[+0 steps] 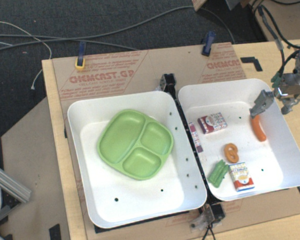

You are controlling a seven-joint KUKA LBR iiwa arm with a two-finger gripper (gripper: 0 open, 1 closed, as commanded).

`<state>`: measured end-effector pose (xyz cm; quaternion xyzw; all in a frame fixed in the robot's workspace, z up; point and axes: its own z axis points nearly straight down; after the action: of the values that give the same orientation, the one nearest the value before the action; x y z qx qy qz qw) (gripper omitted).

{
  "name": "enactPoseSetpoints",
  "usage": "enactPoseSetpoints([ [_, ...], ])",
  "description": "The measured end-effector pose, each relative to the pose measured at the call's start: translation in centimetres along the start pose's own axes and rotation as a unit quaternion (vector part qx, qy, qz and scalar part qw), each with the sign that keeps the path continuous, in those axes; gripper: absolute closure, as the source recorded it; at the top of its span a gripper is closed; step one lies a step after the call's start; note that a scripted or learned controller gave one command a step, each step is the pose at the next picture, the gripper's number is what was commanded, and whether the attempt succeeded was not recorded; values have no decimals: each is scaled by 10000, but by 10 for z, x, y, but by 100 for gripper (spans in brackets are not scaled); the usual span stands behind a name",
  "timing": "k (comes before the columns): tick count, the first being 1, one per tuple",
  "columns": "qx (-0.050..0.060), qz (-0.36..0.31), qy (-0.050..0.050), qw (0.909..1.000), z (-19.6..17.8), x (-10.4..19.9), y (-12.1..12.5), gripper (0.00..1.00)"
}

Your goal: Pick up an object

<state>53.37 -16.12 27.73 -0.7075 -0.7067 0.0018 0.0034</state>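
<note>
Over the right bin [296, 151], the gripper [273, 103] hangs with fingers spread and nothing between them, just above the orange sausage [258, 129]; I'd say it is lining up and next must drop squarely over it. Nearby lie a pretzel [230, 152], two small cartons [212, 122] and a green piece [217, 173], while the bin's wall looks tight beside the sausage.
</note>
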Motion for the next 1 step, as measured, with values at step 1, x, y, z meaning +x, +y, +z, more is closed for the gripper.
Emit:
enactPoseSetpoints([
  [1, -32, -7, -7, 10000, -3, 0, 1, 0],
])
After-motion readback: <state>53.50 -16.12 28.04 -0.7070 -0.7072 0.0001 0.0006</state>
